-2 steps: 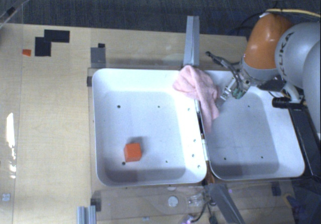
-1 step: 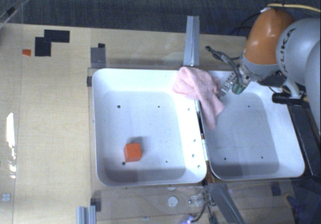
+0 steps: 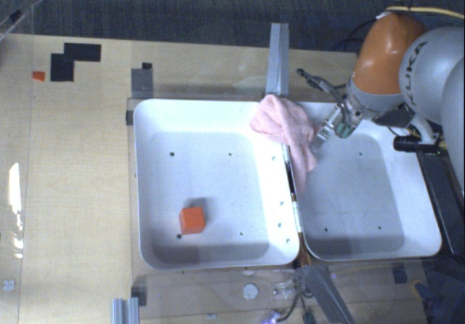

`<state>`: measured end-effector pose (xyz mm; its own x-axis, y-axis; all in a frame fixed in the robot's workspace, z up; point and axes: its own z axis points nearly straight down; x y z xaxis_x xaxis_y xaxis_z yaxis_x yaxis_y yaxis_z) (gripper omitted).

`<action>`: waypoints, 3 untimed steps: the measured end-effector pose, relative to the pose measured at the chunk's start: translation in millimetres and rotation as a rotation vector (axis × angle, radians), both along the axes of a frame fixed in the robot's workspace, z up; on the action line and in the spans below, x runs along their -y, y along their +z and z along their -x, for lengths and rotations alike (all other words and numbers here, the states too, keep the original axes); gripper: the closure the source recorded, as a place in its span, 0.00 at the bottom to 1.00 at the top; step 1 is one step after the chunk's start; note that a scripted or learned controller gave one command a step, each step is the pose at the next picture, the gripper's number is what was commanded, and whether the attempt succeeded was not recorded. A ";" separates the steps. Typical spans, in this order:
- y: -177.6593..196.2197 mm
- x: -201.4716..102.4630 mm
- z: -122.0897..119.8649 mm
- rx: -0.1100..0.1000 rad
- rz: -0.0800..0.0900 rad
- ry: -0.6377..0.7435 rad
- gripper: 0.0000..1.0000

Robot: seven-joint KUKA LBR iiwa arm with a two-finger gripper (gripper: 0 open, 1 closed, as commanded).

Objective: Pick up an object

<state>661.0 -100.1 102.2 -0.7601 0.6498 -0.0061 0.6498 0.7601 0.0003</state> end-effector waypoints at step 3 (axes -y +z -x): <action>1.7 -13.7 -0.7 0.003 -0.004 -0.101 0.00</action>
